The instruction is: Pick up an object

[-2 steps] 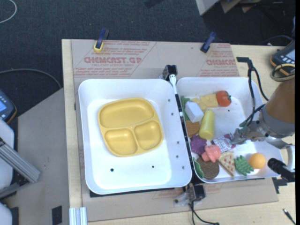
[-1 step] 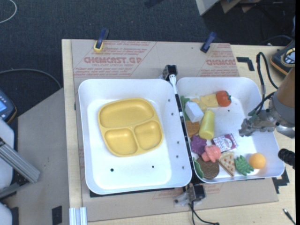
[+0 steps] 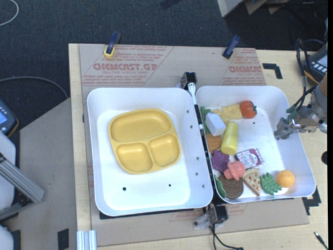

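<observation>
The right bin (image 3: pixel 291 155) holds a heap of toy food along its left and front sides. Among it are a red tomato (image 3: pixel 248 109), a yellow bottle (image 3: pixel 229 138), a white block (image 3: pixel 214 123), a purple bunch of grapes (image 3: pixel 219 161), a small packet (image 3: pixel 248 158), a pink piece (image 3: pixel 235 170), a pizza slice (image 3: pixel 252 181), a green piece (image 3: pixel 269 184) and an orange (image 3: pixel 285 178). My gripper (image 3: pixel 286 127) hangs over the right side of this bin, apart from the food, above bare white floor. Nothing shows in its grasp.
The left bin (image 3: pixel 99 119) holds a yellow three-compartment plate (image 3: pixel 144 139). A black divider rail (image 3: pixel 200 139) runs between the bins. Clamps (image 3: pixel 110 45) sit on the board's far edge. Bare floor lies in the right bin's middle and far right.
</observation>
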`<state>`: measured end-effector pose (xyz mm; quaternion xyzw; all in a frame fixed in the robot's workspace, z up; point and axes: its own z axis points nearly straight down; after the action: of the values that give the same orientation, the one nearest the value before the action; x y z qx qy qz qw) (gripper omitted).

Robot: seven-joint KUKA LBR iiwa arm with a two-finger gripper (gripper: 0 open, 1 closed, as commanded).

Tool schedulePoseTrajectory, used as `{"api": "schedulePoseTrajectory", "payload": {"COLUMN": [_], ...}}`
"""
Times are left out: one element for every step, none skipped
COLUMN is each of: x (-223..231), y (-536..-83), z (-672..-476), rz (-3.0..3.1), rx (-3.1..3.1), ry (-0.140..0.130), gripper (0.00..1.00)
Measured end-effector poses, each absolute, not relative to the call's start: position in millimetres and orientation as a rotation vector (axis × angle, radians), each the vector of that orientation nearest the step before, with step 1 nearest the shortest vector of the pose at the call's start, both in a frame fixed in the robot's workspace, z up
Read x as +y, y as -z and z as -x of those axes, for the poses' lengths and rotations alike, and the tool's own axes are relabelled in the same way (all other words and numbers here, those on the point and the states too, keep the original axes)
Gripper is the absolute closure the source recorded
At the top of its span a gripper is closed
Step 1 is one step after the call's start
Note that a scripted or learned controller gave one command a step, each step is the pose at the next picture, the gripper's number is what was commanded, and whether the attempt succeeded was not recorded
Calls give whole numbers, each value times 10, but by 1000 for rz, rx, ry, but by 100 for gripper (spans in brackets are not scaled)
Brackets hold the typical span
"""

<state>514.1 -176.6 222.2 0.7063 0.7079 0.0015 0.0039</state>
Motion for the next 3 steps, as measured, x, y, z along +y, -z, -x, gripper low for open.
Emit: {"api": "schedulePoseTrajectory", "payload": {"x": [-1766,-1213,-707], "y": [-2251,-2160,-2095], "z": [-5148,-5349,-5520], "rz": [-2218,-2216,-2214], "rx": [2220,2228,2226], "ry": [-2,-2,-2], "gripper": [100,100,100]}}
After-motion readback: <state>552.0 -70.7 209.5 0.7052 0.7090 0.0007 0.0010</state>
